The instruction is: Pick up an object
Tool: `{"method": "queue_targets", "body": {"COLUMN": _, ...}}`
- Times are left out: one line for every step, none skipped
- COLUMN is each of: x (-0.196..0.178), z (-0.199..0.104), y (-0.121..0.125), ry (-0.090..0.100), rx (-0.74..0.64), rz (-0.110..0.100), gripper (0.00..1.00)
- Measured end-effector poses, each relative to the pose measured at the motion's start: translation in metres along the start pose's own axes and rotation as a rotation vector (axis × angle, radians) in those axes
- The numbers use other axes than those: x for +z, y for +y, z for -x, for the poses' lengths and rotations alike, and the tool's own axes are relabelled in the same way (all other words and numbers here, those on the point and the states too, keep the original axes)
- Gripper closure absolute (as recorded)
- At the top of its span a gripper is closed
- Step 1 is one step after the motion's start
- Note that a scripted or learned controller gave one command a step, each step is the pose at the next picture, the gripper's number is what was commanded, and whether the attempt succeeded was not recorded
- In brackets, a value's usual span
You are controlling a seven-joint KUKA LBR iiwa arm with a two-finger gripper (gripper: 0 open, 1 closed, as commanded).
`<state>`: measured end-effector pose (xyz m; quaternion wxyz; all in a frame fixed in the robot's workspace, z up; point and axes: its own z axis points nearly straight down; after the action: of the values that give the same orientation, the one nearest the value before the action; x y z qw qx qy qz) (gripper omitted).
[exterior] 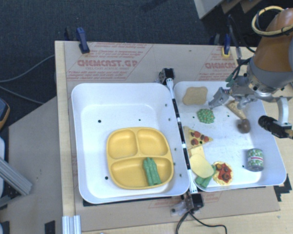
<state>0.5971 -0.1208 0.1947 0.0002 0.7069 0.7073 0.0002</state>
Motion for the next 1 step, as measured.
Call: {"method": "queue_targets", "body": {"x": 0.0776, "z": -0.0040, "y": 0.0268, "ry": 0.001, "rx": -0.002, "rz": -0.005, "gripper": 0.00}}
